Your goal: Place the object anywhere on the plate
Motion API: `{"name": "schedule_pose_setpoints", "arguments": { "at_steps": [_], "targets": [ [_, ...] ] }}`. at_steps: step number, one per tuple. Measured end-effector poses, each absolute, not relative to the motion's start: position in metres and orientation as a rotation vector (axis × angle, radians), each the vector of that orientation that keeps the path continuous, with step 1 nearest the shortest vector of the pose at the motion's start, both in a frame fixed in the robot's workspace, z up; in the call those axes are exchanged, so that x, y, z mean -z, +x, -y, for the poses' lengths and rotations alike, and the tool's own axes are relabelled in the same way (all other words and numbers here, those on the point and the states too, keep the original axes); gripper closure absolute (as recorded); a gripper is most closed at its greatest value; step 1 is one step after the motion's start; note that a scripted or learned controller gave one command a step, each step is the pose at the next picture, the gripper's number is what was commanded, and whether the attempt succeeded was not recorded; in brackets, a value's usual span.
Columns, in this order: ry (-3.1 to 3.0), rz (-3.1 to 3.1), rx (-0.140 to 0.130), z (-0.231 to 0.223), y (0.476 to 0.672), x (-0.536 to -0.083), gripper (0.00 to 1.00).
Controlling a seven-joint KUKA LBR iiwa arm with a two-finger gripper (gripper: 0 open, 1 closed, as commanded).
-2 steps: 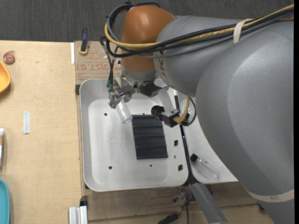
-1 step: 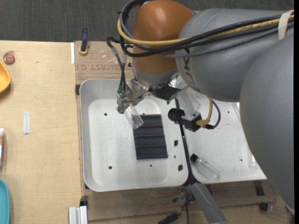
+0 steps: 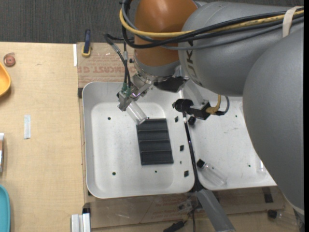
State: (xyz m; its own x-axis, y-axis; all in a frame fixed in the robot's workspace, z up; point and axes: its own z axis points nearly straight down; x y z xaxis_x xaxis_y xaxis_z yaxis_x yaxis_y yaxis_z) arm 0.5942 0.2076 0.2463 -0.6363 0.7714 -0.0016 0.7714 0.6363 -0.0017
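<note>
Apparently the end effector (image 3: 129, 99) hangs low over the far side of the left bin (image 3: 96, 144), just beyond the dark ribbed plate (image 3: 155, 141), likely for a drop. A clear tube (image 3: 136, 113) pokes from it toward the plate; I cannot tell whether it is gripped.

**Around the bins: bench clutter**

Below the end effector (image 3: 129, 96) lies the left white bin (image 3: 89, 129); the right white bin (image 3: 231, 144) sits touching it on the end effector's right. Just above and left of the end effector, a blue clamp (image 3: 87, 39) stands by red-printed cardboard (image 3: 99, 64). Far to its left, on the wooden bench (image 3: 43, 153), are a small red disc (image 3: 9, 60), an orange dish (image 3: 4, 83) and a white strip (image 3: 27, 127). A teal object (image 3: 4, 211) lies far below-left.
</note>
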Motion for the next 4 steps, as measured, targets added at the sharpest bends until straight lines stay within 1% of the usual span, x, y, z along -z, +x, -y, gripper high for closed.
{"name": "schedule_pose_setpoints", "arguments": {
  "at_steps": [1, 2, 3, 4],
  "targets": [
    [1.251, -2.882, 0.005, -0.216, 0.572, -0.251, 1.0],
    [1.158, -2.921, 0.005, -0.219, 0.542, -0.256, 1.0],
    [1.157, -2.921, 0.004, -0.219, 0.542, -0.256, 0.0],
    [1.164, -2.919, 0.008, -0.216, 0.543, -0.264, 1.0]
  ]
}}
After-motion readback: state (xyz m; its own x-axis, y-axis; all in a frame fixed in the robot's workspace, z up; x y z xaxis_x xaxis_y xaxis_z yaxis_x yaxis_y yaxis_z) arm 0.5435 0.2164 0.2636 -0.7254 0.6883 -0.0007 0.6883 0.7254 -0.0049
